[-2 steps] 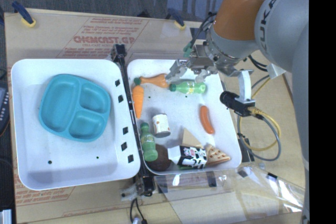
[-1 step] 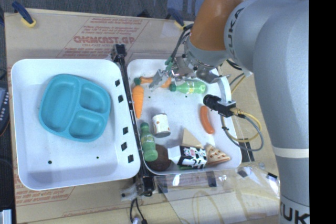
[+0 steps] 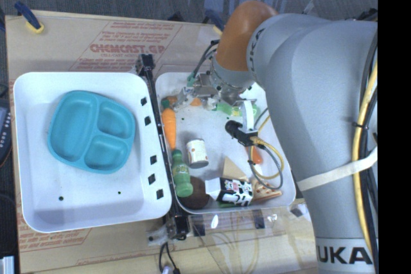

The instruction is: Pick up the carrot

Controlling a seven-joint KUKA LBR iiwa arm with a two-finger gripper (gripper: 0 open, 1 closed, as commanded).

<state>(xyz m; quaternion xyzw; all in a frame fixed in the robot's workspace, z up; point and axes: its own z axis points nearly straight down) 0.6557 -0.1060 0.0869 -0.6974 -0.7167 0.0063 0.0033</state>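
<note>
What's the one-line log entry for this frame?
task: pick carrot | carrot: lying at left edge of right bin, not grasped | gripper: over bin's far end, apart from carrot | left bin: blue tray

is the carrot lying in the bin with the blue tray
No, the carrot lies in the right bin, along its left wall, while the blue tray sits alone in the left bin.

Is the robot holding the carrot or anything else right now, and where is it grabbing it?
It cannot be told: the arm's wrist hides the pincer. The carrot lies apart from it, by the right bin's left wall.
</note>
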